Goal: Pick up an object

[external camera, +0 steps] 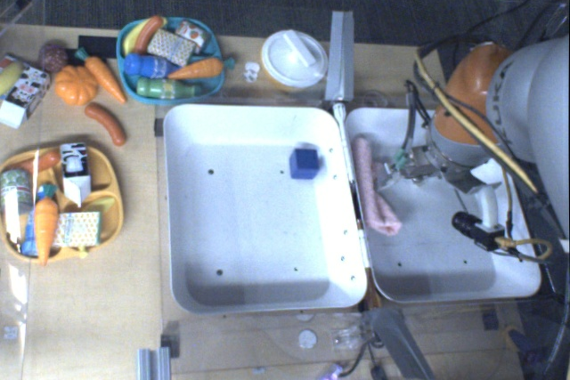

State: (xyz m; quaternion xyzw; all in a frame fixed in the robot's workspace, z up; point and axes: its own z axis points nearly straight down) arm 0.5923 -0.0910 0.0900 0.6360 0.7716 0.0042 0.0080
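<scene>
Smooth white bin (267,298), small blue cube (305,162)

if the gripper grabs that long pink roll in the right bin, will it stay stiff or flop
The long pink roll bends slightly along its length, so it is probably soft and may sag at the ends. Lying against the right white bin wall, its rounded form might roll if nudged.

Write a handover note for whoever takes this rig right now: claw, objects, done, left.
Claw: low in the right bin, beside the pink roll; whether it is open or shut can't be told from here, and nothing is visibly held.
Objects: pink roll lies lengthwise along the right bin's left wall. Blue block sits in the left bin, upper right area.
Done: no pick yet.
Left: grasp an object and lift it clear.
</scene>
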